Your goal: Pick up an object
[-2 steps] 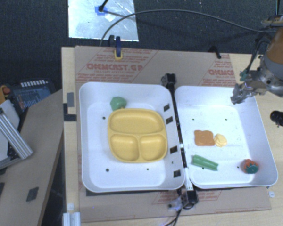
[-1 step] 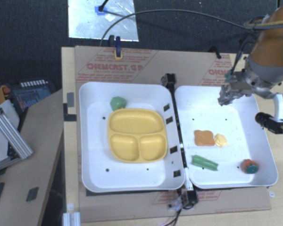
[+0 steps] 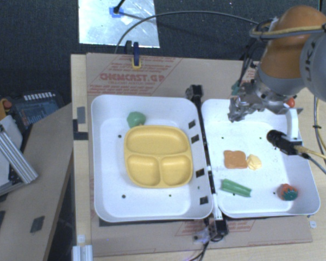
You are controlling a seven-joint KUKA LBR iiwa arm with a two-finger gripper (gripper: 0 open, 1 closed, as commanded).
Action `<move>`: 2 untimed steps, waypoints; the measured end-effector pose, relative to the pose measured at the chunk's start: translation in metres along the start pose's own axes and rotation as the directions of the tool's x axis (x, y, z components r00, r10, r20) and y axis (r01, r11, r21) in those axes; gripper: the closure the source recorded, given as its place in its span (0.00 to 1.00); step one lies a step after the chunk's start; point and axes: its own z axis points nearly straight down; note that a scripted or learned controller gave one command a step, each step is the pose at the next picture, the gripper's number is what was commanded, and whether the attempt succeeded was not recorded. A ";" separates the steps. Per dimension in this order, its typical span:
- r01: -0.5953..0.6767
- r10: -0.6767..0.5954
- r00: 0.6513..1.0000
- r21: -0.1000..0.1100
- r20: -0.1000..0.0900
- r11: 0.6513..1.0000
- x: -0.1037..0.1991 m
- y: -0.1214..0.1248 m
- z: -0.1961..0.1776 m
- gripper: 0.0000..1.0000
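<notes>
Orange-banded and grey, the arm hangs its end effector (image 3: 238, 112) over the far edge of the right white bin (image 3: 304, 200); nothing shows between its tips. Below lie an orange toast-like slab (image 3: 234, 159), a pale yellow lump (image 3: 254, 162), a green pod (image 3: 236, 187) and a red-and-teal toy (image 3: 287, 191). The left white bin (image 3: 106, 200) holds a yellow compartment tray (image 3: 157, 155) and a small green lump (image 3: 136, 119).

Bench top (image 3: 54, 162): light tan board, with a brown cardboard sheet (image 3: 168, 72) laid on it, printed in red lettering. Floor (image 3: 32, 31): dark, carpet-like, speckled. On the floor at the top, a reflective silver sheet (image 3: 106, 23) with a patch of blue tape (image 3: 116, 11). Left edge: an aluminium extrusion bar (image 3: 11, 148) lying at a slant, and a dark device with a row of pale keys (image 3: 35, 107). Light: even, soft shadows.
</notes>
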 end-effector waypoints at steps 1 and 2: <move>0.000 0.000 1.000 0.002 -0.001 1.000 0.057 -0.010 0.012 1.00; -0.001 0.001 1.000 0.000 -0.001 1.000 0.102 -0.005 0.013 1.00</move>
